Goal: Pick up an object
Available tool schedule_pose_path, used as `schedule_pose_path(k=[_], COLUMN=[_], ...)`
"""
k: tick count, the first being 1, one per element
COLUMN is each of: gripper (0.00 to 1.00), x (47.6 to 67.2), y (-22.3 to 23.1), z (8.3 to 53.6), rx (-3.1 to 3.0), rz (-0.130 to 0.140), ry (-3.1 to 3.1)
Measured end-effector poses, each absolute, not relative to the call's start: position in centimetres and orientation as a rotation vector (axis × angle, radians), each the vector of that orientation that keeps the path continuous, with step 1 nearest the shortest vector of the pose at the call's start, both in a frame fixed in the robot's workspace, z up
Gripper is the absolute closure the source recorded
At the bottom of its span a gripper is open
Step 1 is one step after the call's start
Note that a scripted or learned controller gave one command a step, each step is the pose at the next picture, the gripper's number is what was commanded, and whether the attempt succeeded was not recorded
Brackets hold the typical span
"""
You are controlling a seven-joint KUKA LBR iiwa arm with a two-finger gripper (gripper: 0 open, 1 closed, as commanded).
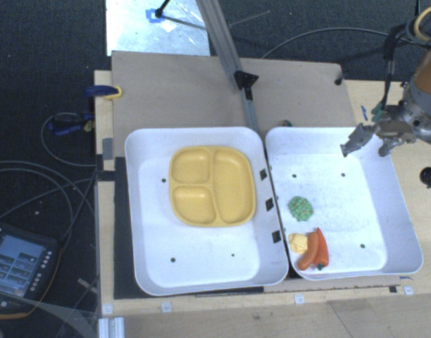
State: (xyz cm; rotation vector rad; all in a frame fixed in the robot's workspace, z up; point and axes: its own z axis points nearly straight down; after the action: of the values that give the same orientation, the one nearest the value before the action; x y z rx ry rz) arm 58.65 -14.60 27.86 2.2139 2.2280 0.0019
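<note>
- While the tool (370, 141) hangs over the far edge of the right bin (342, 182), I read its two fingers as spread apart with nothing between them; the arm (428, 83) enters from the right.
- Nearest candidate for the pick: a green bumpy object (300, 207), lying alone on the bin floor, nearer the camera than the tool and to its left, well apart from it.
- Farther on in that same direction, at the bin's near corner, an orange-red object (315, 250) lies touching a small yellow one (298, 242).
- Beyond the divider, much farther left of the tool, a yellow compartment plate (212, 186) sits in the left bin (152, 259) on the tabletop (173, 90).
- My judgement: the step in hand is the approach. I would go for the green piece, since it stands free of neighbours and walls.
- To do it well, I would centre the tool squarely above it before descending, keep the fingers wide, and close only once they straddle it, low near the floor.
- Risk, as I see it: a rounded shape may squirt out if pinched off-centre.
</note>
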Motion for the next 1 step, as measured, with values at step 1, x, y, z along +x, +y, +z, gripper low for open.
schedule_pose_path(k=[1], gripper=[0.00], x=[58.65], y=[-14.60], z=[27.87], rx=[2.215], rz=[0.003], ry=[2.227])
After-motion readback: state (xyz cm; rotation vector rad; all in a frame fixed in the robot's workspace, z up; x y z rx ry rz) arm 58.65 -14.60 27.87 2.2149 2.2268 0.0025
